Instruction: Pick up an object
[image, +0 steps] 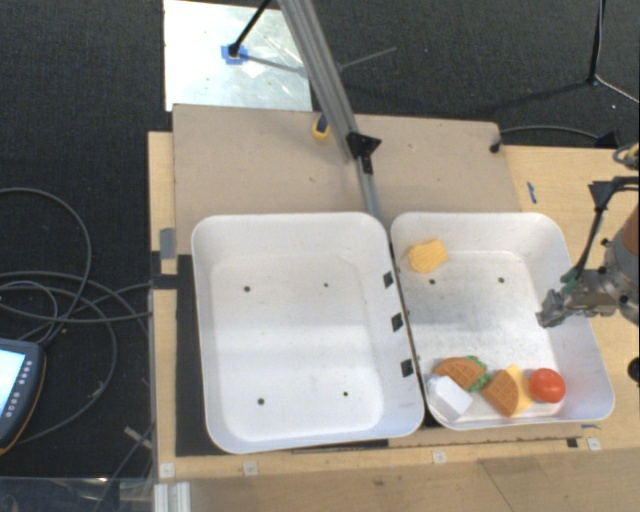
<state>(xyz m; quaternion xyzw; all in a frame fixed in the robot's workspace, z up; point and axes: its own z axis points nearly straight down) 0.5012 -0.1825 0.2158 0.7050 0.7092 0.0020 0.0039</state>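
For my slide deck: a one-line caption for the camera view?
End effector over the right bin near its right wall; toy food clustered at the front edge.

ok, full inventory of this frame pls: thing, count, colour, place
bins: 2, white, side by side on the bench
yellow piece: 1, yellow-orange, right bin, far left corner
orange-green item: 1, orange with green, right bin, near edge
white block: 1, white, right bin, near left corner
wedge: 1, yellow and orange, right bin, near edge
red ball: 1, red, right bin, near right corner
metal pole: 1, grey, slanting over the bench's far side
tablet: 1, dark with lit screen, on the floor at left
cables: several, on the floor at left
gripper: 1, grey, over the right bin's right side
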